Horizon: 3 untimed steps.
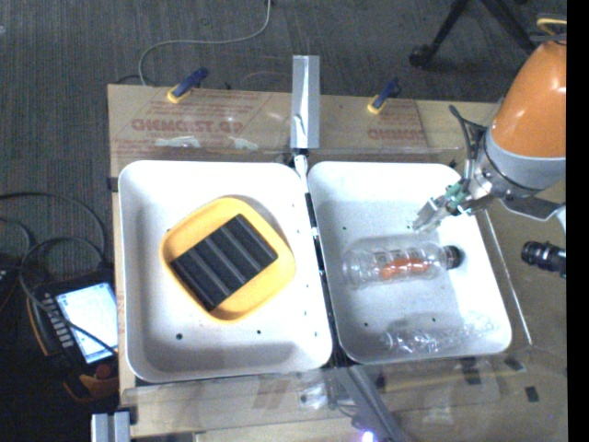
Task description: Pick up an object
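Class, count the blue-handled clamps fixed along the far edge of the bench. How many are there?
2. One clamp sits behind the left bin; the other clamp sits behind the right bin. More could be hidden by the arm.

Bins [147, 339]: white.
Tray [230, 256] in the left bin: yellow, black ribbed centre.
Bottle [400, 263] in the right bin: clear, orange inside, black cap.

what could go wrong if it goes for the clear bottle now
1. The clear bottle lies on its side, so it may roll or slip away from the gripper.
2. Crinkled clear plastic lies near it in the right bin and could be mistaken for it.
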### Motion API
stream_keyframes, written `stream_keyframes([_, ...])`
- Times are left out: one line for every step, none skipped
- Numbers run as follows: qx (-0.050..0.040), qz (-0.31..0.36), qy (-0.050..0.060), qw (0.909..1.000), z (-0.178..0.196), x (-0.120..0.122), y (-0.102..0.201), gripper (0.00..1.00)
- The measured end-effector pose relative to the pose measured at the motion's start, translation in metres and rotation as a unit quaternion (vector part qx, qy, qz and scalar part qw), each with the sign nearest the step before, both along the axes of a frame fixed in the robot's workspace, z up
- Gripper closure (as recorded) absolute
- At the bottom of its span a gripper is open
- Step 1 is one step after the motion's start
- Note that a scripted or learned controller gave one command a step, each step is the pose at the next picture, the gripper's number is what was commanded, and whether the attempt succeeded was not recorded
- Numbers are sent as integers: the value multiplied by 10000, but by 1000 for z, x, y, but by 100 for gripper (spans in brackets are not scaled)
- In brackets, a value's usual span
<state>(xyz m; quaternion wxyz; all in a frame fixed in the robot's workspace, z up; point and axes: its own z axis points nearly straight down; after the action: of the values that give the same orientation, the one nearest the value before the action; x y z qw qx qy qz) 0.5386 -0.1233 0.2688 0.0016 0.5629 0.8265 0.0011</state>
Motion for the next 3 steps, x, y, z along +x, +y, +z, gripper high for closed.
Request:
stream_keyframes([-3, -1379, 21, 9904, 0, 44, -4, 100])
stream_keyframes([-5, -1381, 21, 9904, 0, 44, -4, 0])
stream_keyframes([-1, -1035, 31, 9946, -85, 15, -5, 0])
